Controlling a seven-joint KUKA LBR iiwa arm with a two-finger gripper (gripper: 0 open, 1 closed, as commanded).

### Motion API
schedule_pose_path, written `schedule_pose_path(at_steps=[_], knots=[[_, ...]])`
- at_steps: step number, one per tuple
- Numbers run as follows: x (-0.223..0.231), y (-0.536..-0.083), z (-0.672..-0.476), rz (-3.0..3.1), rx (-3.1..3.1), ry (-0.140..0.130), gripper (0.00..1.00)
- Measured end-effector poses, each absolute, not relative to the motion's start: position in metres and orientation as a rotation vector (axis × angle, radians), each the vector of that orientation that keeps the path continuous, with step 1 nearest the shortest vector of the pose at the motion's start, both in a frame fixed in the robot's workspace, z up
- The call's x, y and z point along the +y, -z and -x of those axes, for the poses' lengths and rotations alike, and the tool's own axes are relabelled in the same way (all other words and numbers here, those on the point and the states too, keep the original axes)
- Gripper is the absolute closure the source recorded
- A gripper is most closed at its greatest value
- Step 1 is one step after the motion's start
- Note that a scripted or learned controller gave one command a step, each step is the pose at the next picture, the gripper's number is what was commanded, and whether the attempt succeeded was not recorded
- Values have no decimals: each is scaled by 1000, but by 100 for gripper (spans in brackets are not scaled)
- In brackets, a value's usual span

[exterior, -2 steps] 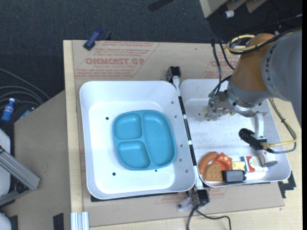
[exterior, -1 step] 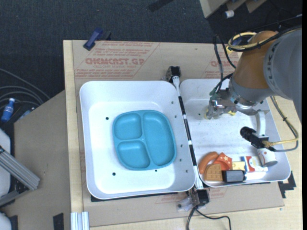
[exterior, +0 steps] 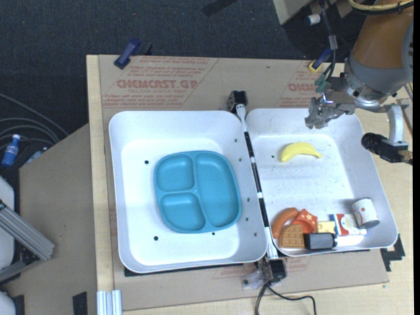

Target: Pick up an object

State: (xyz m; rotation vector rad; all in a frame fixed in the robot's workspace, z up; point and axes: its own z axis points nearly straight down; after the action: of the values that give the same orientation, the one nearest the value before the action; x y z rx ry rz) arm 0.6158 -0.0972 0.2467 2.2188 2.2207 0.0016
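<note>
Claw (exterior: 319,119) hangs over the right bin's (exterior: 374,169) far rim; we cannot tell how its tips stand. Nearest it we note a yellow banana (exterior: 300,152), lying apart on the bin floor. Left bin (exterior: 125,176) holds a blue divided plate (exterior: 196,191).

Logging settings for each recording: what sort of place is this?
Likely a robotics lab test bench: two white bins on a cardboard-covered bench, toy items like a banana, loose cables on dark carpet.
</note>
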Motion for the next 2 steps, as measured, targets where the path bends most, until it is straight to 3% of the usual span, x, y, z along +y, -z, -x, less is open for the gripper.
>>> schedule_pose_path(at_steps=[1,2], knots=[[-97,-246,-615,-2220,2222,1,0],[-118,-139,-606,-2224,2222,3,0]])
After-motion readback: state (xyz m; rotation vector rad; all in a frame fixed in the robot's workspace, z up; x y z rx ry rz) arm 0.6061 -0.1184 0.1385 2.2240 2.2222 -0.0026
